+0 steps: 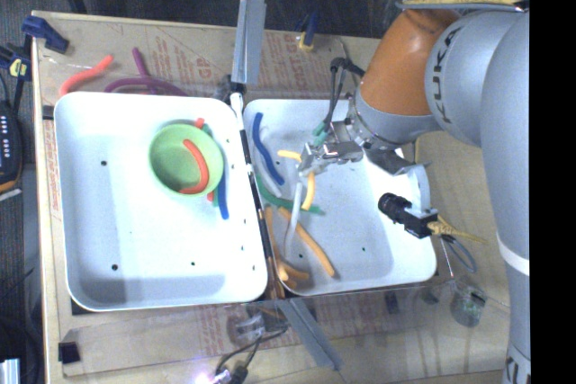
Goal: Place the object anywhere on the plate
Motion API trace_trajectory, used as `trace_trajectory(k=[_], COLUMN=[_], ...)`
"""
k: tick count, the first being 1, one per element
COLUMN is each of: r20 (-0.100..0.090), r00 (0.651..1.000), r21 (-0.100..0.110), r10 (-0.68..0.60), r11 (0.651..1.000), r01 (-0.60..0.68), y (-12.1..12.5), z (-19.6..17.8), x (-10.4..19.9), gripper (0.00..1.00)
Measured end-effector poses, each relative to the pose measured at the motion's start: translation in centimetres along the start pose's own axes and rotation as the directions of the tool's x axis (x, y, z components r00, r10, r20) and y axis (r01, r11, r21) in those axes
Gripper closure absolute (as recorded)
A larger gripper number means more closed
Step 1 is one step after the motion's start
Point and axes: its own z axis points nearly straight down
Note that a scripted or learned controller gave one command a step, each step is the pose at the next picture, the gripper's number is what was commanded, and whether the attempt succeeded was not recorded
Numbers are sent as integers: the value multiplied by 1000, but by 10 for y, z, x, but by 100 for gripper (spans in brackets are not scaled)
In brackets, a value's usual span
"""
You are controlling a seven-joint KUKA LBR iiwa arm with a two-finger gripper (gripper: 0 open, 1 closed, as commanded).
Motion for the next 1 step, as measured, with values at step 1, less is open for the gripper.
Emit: trace_trajectory(k=[1], r20=[0], r00=[1000], r21=[0], r10=[0], r11=[1000], r01=[0], y=[0], z=[0], x=[0], gripper=[0])
